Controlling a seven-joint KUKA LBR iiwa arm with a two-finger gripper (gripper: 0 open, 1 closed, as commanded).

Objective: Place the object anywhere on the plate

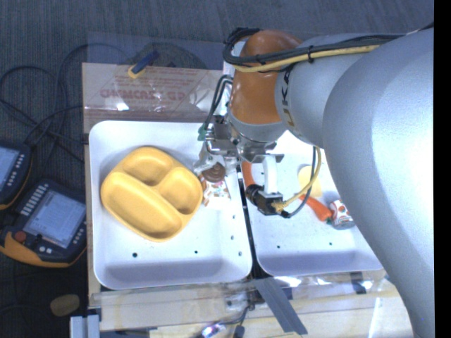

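Note:
A yellow plate [150,192] with several rounded compartments lies in the left white bin [169,263], toward its left side. My gripper [213,162] hangs over the right part of that bin, just off the plate's right rim. Directly under it is a small brown, white and red object [215,182], beside the plate's edge and not on it. I cannot tell whether the object rests on the bin floor or hangs in the gripper. The grey arm with its orange band [261,83] covers much of the right bin.
The right bin [310,255] holds an orange piece [317,208], a small white and red item [341,215] and something yellow [309,179] partly behind the arm. A clear plastic bag [151,86] lies behind the bins. Handheld controllers [42,220] and cables sit left.

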